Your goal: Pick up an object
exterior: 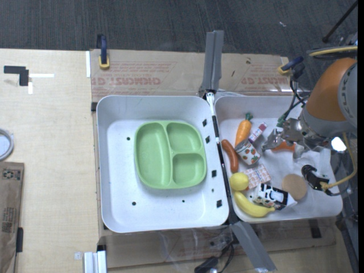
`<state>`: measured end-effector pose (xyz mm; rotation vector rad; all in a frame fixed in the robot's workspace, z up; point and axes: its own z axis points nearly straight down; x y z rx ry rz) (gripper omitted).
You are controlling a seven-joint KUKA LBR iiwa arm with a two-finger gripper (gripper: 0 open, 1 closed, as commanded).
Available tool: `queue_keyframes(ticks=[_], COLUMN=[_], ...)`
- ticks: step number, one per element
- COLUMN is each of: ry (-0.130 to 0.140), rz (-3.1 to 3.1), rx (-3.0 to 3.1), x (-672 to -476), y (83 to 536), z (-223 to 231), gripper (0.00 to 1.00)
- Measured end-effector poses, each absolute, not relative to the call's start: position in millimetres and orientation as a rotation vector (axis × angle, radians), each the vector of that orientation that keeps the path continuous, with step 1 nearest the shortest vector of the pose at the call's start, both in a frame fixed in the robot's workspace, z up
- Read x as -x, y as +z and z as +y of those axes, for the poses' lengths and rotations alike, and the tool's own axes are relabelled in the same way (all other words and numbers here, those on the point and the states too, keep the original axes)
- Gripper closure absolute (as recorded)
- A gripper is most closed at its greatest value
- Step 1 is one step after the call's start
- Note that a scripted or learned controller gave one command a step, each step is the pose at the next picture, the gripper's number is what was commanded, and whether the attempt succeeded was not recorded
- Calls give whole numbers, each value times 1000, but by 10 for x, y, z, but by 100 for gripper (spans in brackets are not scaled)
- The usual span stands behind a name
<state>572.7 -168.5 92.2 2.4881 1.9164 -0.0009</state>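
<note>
- Toy food in the right bin is what the task is about; nothing has been lifted yet, and the pieces lie in that bin's left half, at 9 o'clock from the gripper.
- Gripper hangs low over the bin's upper middle. An orange piece lies just at its tip, but whether the fingers are spread or pressed together, I cannot tell.
- Doing this step well, in my judgement: choose a piece that lies apart, such as the carrot at 10 o'clock of the pile, not the crowded banana at 6 o'clock.
- Bring the fingers down across the carrot's narrow width, clear of the bin wall and the small bottle just beside it.
- Count, right bin: one carrot, one sausage, one lemon, one banana, one round tan biscuit, one strawberry-printed carton, one black-and-white carton, one small bottle.
- Count, left bin: one green divided plate with three compartments.
- Two white bins stand side by side on the desk.
</note>
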Motion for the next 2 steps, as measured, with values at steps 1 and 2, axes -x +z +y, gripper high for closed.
queue_keyframes(ticks=[1,2], ry=[-3,-5], rz=[2028,1798], rx=[-2400,-2581], x=[-5943,-5691], y=[914,909], z=[-958,-952], gripper=[0,0])
